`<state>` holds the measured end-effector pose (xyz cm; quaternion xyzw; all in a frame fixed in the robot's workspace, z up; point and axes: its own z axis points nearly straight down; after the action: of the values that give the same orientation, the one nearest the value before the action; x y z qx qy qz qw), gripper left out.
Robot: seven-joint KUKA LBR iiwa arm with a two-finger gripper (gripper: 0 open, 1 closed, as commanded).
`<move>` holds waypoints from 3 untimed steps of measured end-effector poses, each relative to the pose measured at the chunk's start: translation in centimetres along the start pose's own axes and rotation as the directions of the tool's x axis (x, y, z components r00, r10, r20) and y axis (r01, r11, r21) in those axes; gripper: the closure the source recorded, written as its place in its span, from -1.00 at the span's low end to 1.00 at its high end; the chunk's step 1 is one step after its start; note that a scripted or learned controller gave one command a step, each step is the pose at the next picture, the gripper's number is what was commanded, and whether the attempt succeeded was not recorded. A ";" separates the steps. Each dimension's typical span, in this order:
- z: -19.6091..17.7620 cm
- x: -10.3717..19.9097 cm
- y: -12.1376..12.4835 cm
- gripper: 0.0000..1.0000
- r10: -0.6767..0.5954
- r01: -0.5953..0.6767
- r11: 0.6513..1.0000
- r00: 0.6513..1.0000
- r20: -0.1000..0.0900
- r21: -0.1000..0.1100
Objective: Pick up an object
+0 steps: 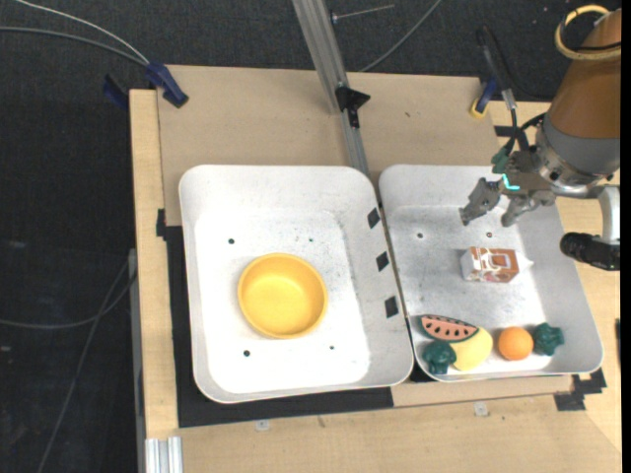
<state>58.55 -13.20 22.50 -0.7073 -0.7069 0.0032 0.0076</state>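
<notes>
My gripper (495,207) hangs over the back of the right bin (434,284), fingers spread open with nothing between them. Just in front of it, a small brown-and-white carton (491,264) lies on the bin floor. Along the bin's front edge sit a watermelon slice (450,328), a yellow banana-like piece (473,349), a green broccoli piece (440,357), an orange (514,344) and another green piece (548,338). A yellow bowl (282,295) rests in the left bin (212,264).
A metal pole (330,62) slants down from the top toward the gap between the bins. Blue clamps (168,85) hold the bench's back edge. The arm's orange band (590,77) is at the right.
</notes>
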 end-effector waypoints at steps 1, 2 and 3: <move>-0.3 0.0 0.1 -1.00 -0.001 0.001 1.000 1.000 0.001 -0.007; 5.6 -0.7 0.5 -1.00 0.001 -0.001 1.000 1.000 0.001 0.000; 11.0 -0.9 1.5 -1.00 -0.001 0.002 0.999 1.000 0.015 -0.039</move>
<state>59.90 -14.06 11.48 -0.7067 -0.7074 -0.0053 -0.0115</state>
